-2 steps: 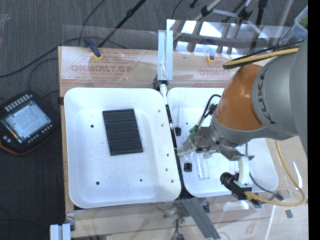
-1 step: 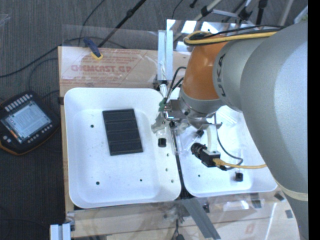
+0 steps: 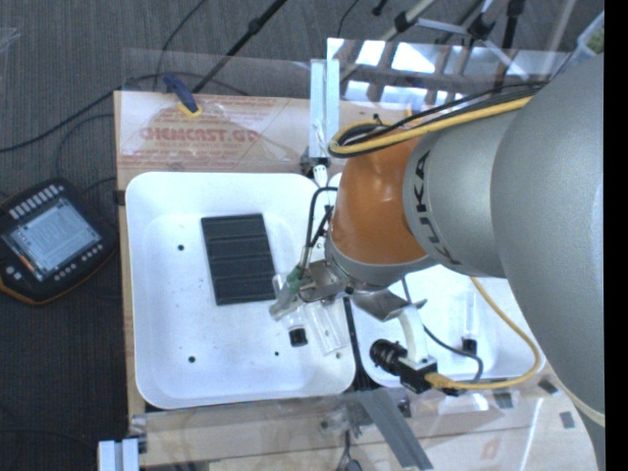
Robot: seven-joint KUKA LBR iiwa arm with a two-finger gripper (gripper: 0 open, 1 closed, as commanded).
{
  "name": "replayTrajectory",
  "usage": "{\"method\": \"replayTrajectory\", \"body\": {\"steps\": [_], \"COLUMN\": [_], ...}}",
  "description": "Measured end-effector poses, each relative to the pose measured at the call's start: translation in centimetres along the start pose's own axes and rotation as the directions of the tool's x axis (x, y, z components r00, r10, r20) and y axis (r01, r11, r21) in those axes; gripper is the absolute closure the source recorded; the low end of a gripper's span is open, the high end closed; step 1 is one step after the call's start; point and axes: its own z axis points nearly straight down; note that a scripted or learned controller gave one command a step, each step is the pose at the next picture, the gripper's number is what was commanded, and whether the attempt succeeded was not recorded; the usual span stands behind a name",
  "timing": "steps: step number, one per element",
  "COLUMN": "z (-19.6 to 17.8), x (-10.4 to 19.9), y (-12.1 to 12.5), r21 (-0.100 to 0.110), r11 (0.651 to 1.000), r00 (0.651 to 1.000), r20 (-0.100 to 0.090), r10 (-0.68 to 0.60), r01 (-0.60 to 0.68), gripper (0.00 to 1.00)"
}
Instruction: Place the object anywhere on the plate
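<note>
Right up against the lens I've got the arm [image 3: 491, 175], grey bulk and orange band filling the right side, reaching across to the left bin [image 3: 147, 292]. Now the object [image 3: 296, 337]: small and black, lying on the white floor of that bin near its right wall. It's off the plate [image 3: 237, 258], below and to the right of the plate's near corner. The plate is a dark ribbed rectangle, lying flat around the middle of the bin.

The gripper [image 3: 316, 324] hangs just beside the object, on its right, low over the bin floor. Whether it's open or closed, I can't tell from here; its clear parts blur into the white. I don't see the object held.

Right bin [image 3: 446, 292] sits mostly under the arm, cables looping over it. A pendant [image 3: 49, 238] lies well off to the left.
</note>
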Motion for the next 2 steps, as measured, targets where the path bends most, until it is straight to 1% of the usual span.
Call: {"method": "replayTrajectory", "body": {"steps": [1,2], "z": [-1.3,4.0], "x": [7.6,7.5], "y": [3.5,10.6], "r21": [-0.002,-0.002], "r11": [1.000,0.903], "r00": [1.000,0.903], "r20": [0.001,0.003], "r10": [0.008,-0.429], "r01": [-0.008,0.429], "gripper": [1.00,1.00]}}
